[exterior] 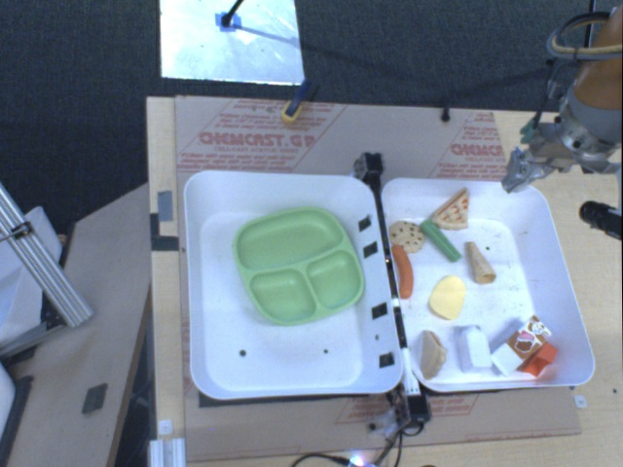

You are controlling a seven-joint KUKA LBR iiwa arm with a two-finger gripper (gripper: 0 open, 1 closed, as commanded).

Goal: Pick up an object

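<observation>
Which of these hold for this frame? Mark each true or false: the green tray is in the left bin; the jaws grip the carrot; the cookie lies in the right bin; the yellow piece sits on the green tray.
1. The green tray lies in the left bin. True.
2. The jaws grip the carrot. False: the gripper hangs over the right bin's far corner, with the carrot lying apart by the divider.
3. The cookie lies in the right bin. True.
4. The yellow piece sits on the green tray. False: it lies in the right bin.

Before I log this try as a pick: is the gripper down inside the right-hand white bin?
No, the gripper hangs above the far rim of the right-hand white bin, away from the toy food pieces.
</observation>
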